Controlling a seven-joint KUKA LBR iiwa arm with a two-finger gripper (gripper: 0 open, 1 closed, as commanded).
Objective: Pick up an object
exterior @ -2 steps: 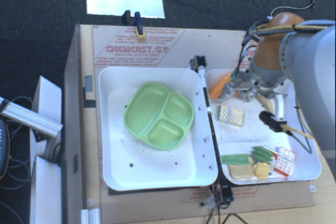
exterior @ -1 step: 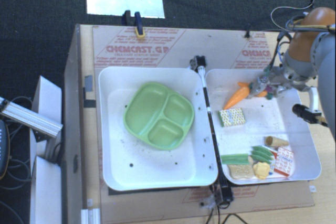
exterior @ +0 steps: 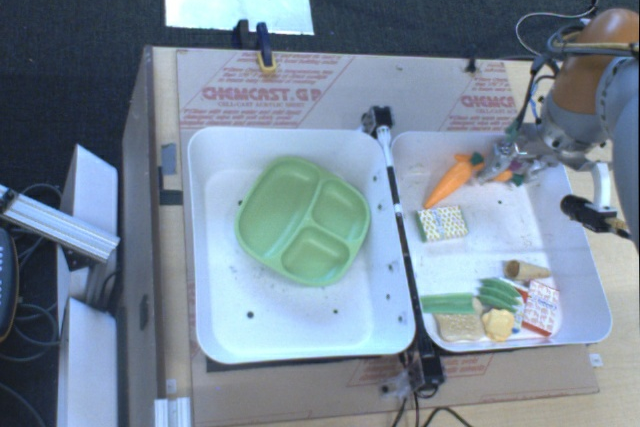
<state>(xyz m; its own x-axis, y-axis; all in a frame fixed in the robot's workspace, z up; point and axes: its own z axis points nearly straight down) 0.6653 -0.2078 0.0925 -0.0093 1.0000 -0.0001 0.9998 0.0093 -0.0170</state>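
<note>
Gripper (exterior: 503, 161): low over the far right part of the right bin (exterior: 592, 307), at the end of the grey arm with the orange band. Tip is a blur of metal parts at this scale; cannot tell whether it is spread or closed, and nothing can be seen pinched in it. A small orange patch sits just below the tip; identity unclear.

Nearest candidate: the carrot (exterior: 449, 181), lying flat on the bin floor just left of the gripper in this view. Long axis runs on a diagonal, pointed end toward the lower left near the divider, thick end toward the upper right, aimed at the gripper. Thick end is near the tip; touching or apart cannot be resolved.

Judgement: the pick is not yet shown made. A grasp would likely need a short shift left along that diagonal and a close across the carrot's width, not along its length.

Further out: a patterned square block (exterior: 441, 223) just below the carrot. Along the near edge, well apart from the gripper: cone (exterior: 525, 269), green pods (exterior: 497, 293), red-and-white carton (exterior: 541, 305), yellow piece (exterior: 497, 323).

Left bin (exterior: 200, 245) bears a green divided plate (exterior: 303, 220).
</note>
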